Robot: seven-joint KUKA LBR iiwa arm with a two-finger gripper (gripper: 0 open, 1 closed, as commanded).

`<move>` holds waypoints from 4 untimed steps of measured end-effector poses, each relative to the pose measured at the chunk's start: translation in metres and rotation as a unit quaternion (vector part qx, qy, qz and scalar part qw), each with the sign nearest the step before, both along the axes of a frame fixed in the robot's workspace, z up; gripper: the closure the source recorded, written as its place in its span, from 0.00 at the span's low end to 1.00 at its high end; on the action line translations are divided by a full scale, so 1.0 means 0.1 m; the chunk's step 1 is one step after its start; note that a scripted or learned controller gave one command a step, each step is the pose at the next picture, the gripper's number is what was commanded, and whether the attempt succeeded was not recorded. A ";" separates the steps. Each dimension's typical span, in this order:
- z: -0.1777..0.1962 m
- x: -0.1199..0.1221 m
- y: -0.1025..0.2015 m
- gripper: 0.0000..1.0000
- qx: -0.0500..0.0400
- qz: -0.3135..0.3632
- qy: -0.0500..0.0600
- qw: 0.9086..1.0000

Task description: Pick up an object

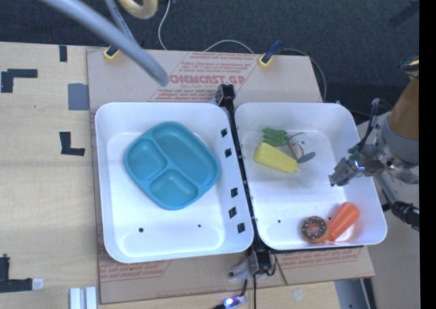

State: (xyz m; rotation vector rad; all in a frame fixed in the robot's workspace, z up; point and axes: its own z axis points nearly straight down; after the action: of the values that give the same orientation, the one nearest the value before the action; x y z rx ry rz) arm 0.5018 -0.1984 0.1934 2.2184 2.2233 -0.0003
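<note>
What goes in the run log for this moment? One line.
gripper: over right bin edge, nothing visibly held | corn, donut, carrot: right bin | blue plate: left bin

A light wooden bench [41, 165] stands on dark grey carpet [286, 1].

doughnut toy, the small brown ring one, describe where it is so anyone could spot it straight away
Start at the right-hand white bin and go to its near edge. The small brown ring-shaped doughnut toy lies there, just left of the orange carrot toy. It is the one round thing with a hole; the yellow corn toy lies farther back.
</note>
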 end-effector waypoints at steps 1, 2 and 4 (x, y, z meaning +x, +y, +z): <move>0.50 0.12 -0.03 1.00 0.000 0.000 0.000 1.000; 0.41 0.34 0.36 1.00 0.001 0.002 0.002 1.000; 0.42 0.67 1.30 1.00 0.001 0.002 0.003 1.000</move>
State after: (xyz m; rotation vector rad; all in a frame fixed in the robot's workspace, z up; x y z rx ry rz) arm 0.5689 -0.0684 0.2358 2.2174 2.2323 -0.0048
